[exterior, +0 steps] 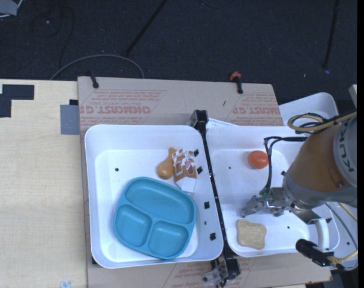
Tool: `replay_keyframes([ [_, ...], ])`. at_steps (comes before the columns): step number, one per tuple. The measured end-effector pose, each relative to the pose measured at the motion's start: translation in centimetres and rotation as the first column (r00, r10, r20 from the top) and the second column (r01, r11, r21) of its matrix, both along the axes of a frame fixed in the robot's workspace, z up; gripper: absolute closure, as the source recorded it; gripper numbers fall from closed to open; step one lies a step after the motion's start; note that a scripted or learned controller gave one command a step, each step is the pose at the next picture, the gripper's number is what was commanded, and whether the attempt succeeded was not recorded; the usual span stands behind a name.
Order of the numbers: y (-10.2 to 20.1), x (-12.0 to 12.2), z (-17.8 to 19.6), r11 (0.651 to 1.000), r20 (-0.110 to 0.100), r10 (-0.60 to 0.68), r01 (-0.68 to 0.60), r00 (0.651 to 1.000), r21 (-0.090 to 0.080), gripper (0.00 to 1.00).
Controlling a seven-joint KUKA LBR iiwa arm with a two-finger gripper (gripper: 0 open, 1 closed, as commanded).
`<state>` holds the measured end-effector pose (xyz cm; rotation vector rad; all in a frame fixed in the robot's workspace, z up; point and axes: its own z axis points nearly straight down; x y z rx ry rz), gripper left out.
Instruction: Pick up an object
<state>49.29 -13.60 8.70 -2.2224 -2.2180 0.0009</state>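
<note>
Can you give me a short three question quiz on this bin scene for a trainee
1. True or false: the blue divided plate lies in the left bin.
2. Which object lies nearest the gripper?
A. the red ball
B. the tan flat piece
C. the orange and white toy
3. Fill in: the red ball sits in the ____ bin.

Key:
1. True. The plate fills much of the left bin's floor.
2. B. The tan piece lies just below the gripper in the right bin; the ball is farther up, the toy is across the divider.
3. Right.
</note>
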Motion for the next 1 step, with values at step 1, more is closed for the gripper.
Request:
replay_keyframes([
  [1, -0.11, 0.02, 1.14, 1.0, 0.001, -0.005, 0.005, 1.0, 0.0, 1.0],
])
